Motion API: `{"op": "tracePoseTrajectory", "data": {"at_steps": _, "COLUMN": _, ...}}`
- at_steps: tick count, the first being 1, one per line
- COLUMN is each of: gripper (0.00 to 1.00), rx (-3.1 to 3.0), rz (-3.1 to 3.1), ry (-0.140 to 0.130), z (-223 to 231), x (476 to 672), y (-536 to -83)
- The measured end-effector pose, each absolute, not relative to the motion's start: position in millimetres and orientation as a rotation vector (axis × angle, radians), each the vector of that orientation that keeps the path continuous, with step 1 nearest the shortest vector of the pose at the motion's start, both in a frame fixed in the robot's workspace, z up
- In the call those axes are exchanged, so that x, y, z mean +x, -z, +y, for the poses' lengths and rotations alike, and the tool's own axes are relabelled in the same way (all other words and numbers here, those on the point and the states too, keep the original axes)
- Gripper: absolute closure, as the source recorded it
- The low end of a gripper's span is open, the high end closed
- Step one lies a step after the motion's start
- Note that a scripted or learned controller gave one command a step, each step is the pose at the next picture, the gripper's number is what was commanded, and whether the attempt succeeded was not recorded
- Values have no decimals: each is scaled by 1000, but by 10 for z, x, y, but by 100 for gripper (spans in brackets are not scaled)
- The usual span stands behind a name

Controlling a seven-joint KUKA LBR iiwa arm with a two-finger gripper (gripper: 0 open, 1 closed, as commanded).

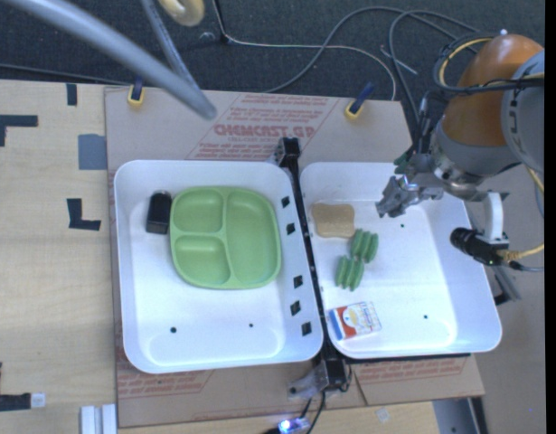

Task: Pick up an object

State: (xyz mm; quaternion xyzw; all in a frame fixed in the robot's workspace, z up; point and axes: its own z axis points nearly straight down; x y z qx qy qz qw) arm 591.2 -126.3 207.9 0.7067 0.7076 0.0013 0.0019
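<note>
The right bin (440,278) holds a tan sponge-like block (333,220), a green ridged piece (357,259) and a small white carton with red and blue print (353,320). My gripper (392,199) hangs over the upper part of the right bin, to the right of the tan block and apart from it. Nothing shows between its fingers. The left bin (142,315) holds a green divided plate (225,236) with a small black object (158,212) beside its left edge.
A black divider with clips (300,251) runs between the two bins. Cables (368,34) lie behind the bins at the back. A grey bar (97,25) crosses the upper left. Bare white floor shows in the lower part of both bins.
</note>
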Motion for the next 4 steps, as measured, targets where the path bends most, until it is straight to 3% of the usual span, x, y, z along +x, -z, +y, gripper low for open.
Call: {"op": "tracePoseTrajectory", "data": {"at_steps": 4, "gripper": 100, "rx": 2217, "rz": 2230, "ry": 3, "z": 703, "x": 5252, "y": -2049}}
